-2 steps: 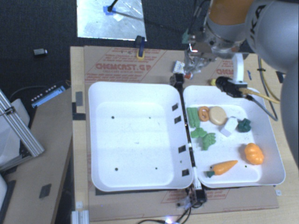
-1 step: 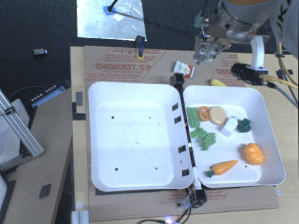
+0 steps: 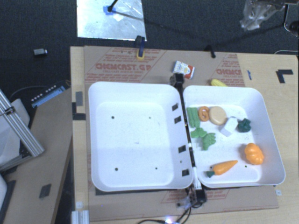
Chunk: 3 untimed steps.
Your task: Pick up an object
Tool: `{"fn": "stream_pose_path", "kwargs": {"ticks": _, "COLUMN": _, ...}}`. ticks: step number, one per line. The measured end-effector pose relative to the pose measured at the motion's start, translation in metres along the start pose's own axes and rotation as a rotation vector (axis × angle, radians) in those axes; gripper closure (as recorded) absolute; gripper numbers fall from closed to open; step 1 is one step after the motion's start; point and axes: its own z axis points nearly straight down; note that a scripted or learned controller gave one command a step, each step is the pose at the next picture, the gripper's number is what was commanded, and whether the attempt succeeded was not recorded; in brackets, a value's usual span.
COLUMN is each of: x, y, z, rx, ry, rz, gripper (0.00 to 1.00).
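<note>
The right bin [image 3: 266, 113] holds several toy foods. A carrot [image 3: 223, 167] lies near its front edge and an orange pumpkin-like piece [image 3: 253, 153] sits to the carrot's right. A tan round bun [image 3: 217, 115], an orange ring [image 3: 203, 113] and a green bean pod [image 3: 193, 117] line the back left. A white block [image 3: 228, 126], a dark green broccoli [image 3: 243, 124] and a leafy green piece [image 3: 204, 138] lie in the middle. My gripper [image 3: 254, 14] hangs high at the top right, beyond the bench's far edge and well away from the bin.
The left bin [image 3: 100, 97] stands beside the right one. A small red-and-white carton [image 3: 183, 69] and a yellow piece [image 3: 217, 83] lie on the cardboard behind the bins. A blue-and-yellow clamp [image 3: 139, 48] sits at the bench's far edge. A metal frame [image 3: 18, 129] stands at the left.
</note>
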Motion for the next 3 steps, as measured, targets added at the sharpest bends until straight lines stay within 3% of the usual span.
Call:
{"fn": "stream_pose_path", "kwargs": {"ticks": 1, "x": 0.048, "y": -0.027, "z": -0.031, "rx": 0.005, "ry": 0.008, "rz": -0.014, "gripper": 1.00}}
{"fn": "stream_pose_path", "kwargs": {"ticks": 2, "x": -0.050, "y": 0.000, "z": -0.027, "rx": 0.011, "ry": 0.002, "rz": 0.001, "gripper": 1.00}}
{"fn": "stream_pose_path", "kwargs": {"ticks": 3, "x": -0.148, "y": -0.001, "z": -0.027, "rx": 0.010, "ry": 0.001, "rz": 0.002, "gripper": 1.00}}
